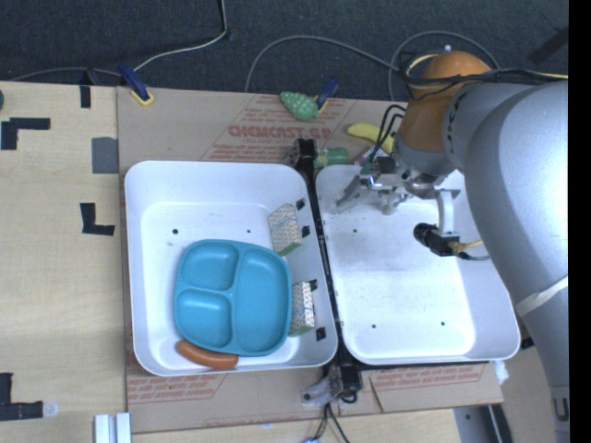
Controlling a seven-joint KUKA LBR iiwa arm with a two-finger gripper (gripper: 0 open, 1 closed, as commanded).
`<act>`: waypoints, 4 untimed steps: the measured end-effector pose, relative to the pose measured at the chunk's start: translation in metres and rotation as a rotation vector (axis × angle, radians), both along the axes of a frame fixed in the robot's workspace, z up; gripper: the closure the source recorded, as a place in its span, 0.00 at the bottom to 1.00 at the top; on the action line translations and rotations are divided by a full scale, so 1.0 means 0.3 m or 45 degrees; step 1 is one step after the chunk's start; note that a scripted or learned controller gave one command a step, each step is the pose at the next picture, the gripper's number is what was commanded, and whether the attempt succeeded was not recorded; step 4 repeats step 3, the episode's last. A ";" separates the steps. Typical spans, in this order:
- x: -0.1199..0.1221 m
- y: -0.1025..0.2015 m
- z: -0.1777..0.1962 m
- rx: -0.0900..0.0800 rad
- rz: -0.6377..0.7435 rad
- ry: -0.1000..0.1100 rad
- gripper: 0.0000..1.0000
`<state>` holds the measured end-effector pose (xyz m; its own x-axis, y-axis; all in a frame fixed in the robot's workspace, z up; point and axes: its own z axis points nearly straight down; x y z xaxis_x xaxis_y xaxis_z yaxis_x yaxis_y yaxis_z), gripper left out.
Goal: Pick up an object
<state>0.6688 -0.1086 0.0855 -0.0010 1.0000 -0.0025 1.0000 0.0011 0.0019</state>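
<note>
My gripper (367, 197) hangs low over the far part of the right bin (406, 340), near the wall between the two bins. Its two metal fingers (347, 195) stand spread apart with nothing between them, so it is open. The left bin (152, 247) holds a blue divided plate (233, 296). An orange sausage (207, 355) lies at the plate's near edge. A tan and green sponge-like piece (285, 226) sits past the plate's far right corner, and another patterned piece (303, 306) lies along its right side by the divider.
Beyond the bins, on the cardboard, lie a green lump (298, 104), a yellow piece (367, 133) partly behind the arm, and a small green item (333, 155). The big grey arm covers the right side. Cables run along the back.
</note>
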 end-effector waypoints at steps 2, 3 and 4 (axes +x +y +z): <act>0.000 0.027 -0.001 0.002 0.001 0.001 0.00; 0.000 0.011 0.000 0.001 0.001 0.000 0.00; 0.000 0.011 0.000 0.001 0.001 0.000 0.00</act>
